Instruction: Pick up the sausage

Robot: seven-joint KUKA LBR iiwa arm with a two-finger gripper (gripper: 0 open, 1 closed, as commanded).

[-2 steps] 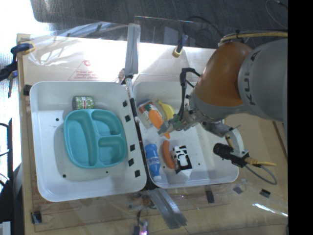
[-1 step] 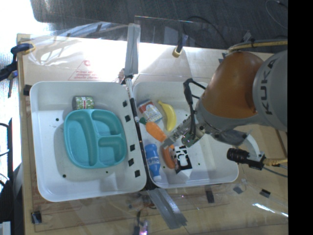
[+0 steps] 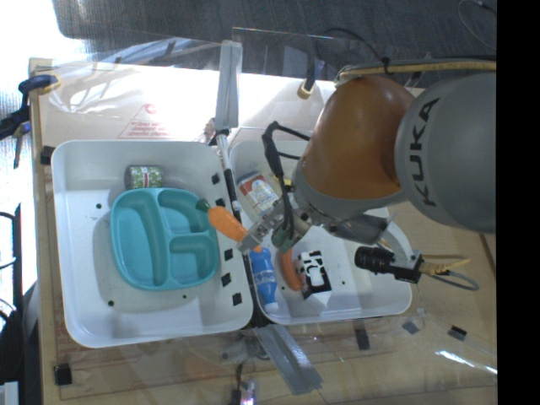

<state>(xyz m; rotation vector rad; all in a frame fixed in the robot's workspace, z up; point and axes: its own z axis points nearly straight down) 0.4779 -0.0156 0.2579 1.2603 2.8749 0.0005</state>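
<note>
The grey arm point(image 3: 439, 150), lettered KUKA, hangs over the right bin point(image 3: 384, 298), its pincer point(image 3: 272, 230) just left of the sausage point(image 3: 289, 270); whether it is open or closed I cannot tell. The sausage lies in that bin between a blue bottle point(image 3: 263, 277) and a black-and-white card point(image 3: 314, 272), touching both or nearly so. It is likely light, slightly soft and smooth-skinned, best pinched across its middle; the card's markings are unreadable.
</note>
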